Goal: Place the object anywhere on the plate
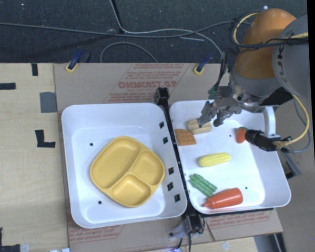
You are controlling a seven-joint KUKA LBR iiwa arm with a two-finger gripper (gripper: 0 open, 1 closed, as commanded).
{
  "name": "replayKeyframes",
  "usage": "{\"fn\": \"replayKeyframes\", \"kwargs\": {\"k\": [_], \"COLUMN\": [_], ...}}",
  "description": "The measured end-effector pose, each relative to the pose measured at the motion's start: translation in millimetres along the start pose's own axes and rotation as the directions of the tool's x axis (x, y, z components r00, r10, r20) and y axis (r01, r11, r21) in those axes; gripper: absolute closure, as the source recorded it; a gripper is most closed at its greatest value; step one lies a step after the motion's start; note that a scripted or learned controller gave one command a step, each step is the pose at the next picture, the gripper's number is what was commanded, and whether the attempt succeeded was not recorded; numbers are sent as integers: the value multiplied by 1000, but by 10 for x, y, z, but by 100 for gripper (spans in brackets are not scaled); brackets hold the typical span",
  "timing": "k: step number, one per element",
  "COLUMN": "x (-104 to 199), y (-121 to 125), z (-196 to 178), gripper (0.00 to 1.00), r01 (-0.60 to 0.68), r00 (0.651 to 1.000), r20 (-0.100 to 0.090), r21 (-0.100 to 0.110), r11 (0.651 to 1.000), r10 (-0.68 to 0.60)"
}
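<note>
bench: pale wood (23,172) | cardboard sheet (144,81) under bins | dark carpet (47,28) | black cables (117,17)

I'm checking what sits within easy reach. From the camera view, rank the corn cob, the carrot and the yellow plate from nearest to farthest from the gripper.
1. Corn cob: right bin, middle, just below the gripper.
2. Carrot: right bin, near its front edge.
3. Yellow plate: left bin, across the divider; not much farther than the carrot.

Red print on the cardboard sheet (144,78) under the bins is too blurred to read.
</note>
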State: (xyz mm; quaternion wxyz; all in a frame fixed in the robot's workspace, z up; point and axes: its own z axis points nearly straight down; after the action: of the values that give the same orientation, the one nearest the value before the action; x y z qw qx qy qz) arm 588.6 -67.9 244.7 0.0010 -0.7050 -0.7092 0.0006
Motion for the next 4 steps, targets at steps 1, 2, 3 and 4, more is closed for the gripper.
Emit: {"fn": "replayKeyframes", "kwargs": {"k": [1,2,3,4], "x": [564,1081,1568,1927], "y": [65,114,411,449], "z": [149,130,200,116], "gripper": [100,100,100,100], "r01": [0,1,0,-1], "r00": [1000,1000,1000,1000], "r20": [0,0,0,0], "r21": [1,-1,-2,-2], "r11": [1000,1000,1000,1000], "r10": [0,-1,0,1]}}
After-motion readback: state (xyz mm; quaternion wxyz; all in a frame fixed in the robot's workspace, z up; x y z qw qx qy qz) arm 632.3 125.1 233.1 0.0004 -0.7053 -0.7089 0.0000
